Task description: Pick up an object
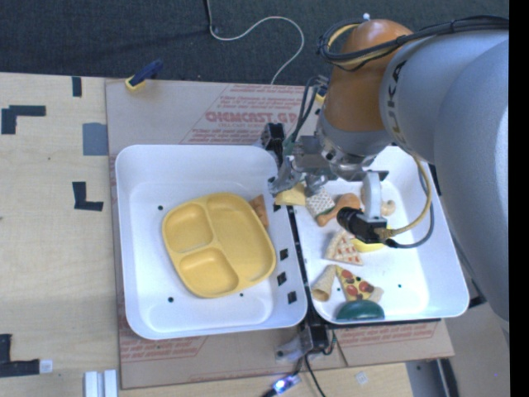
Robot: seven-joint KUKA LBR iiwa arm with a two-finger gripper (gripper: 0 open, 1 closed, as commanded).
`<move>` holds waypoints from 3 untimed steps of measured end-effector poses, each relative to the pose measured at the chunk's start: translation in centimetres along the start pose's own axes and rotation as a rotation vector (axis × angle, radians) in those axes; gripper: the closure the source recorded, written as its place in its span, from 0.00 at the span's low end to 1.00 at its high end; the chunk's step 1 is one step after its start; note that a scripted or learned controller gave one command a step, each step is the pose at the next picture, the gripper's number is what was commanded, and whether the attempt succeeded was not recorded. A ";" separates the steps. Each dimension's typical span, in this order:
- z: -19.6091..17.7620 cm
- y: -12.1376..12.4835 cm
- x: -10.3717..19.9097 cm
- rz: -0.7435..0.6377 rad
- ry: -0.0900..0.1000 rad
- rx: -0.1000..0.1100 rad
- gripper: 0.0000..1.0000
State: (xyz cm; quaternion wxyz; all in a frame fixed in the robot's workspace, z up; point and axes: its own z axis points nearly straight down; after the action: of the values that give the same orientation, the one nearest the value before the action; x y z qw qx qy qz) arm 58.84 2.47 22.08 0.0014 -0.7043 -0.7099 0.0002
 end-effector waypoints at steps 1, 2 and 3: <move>-0.5 2.0 6.0 0.000 0.000 -0.002 1.00; -0.1 0.3 4.6 0.007 -0.004 0.002 1.00; 0.7 1.1 4.6 0.006 -0.004 0.000 1.00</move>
State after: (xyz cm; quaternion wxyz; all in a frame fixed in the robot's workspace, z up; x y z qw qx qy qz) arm 59.91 7.10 21.39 0.0001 -0.7065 -0.7077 0.0015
